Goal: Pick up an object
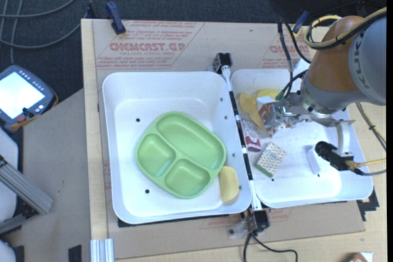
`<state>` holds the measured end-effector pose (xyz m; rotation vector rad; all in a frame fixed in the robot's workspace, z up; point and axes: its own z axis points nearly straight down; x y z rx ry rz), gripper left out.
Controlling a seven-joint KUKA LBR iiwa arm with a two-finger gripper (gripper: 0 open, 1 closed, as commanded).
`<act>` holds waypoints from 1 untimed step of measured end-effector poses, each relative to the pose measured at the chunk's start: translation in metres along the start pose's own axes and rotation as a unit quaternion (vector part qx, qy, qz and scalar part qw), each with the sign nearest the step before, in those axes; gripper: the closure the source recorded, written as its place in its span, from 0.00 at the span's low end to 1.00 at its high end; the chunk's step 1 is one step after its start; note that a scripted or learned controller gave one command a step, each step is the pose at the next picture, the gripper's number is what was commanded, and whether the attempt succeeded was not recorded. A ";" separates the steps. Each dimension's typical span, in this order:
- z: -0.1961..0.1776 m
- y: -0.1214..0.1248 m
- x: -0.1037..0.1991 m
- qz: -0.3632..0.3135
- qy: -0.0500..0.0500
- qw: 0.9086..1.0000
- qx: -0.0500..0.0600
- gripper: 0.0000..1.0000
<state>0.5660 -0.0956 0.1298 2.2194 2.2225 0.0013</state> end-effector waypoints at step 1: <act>-0.055 -0.007 0.062 0.000 0.000 1.000 0.000 1.00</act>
